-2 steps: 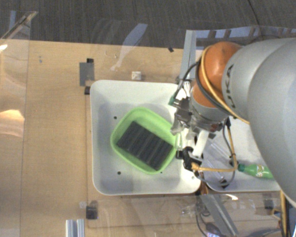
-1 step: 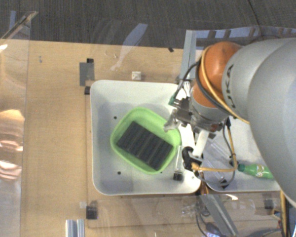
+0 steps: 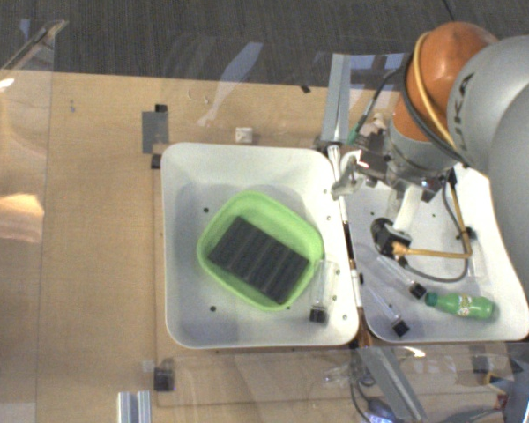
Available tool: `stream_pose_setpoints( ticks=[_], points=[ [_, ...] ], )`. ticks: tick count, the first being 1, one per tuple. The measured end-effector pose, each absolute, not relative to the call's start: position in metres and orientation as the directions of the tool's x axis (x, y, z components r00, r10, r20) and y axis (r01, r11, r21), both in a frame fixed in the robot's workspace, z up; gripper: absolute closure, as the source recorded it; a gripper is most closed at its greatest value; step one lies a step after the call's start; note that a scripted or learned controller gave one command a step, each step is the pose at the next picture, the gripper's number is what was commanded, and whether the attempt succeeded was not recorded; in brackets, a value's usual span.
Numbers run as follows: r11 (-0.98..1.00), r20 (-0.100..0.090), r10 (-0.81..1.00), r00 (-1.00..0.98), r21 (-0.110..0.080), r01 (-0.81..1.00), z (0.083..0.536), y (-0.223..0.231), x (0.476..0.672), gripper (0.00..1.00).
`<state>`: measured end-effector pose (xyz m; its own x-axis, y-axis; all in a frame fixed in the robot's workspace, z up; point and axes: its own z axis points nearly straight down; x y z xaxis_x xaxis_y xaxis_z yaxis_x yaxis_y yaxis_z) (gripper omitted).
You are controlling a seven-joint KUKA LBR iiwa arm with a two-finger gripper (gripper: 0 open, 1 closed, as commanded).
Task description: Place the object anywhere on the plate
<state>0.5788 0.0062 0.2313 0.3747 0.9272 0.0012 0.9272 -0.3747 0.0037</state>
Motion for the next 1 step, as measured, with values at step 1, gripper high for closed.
stream_pose_setpoints(
  ticks=[1],
  points=[
    [-0.349,0.001,0.937,0.349,0.005,0.937,0.2961,-0.0511,0.5796,0.00]
  ],
)
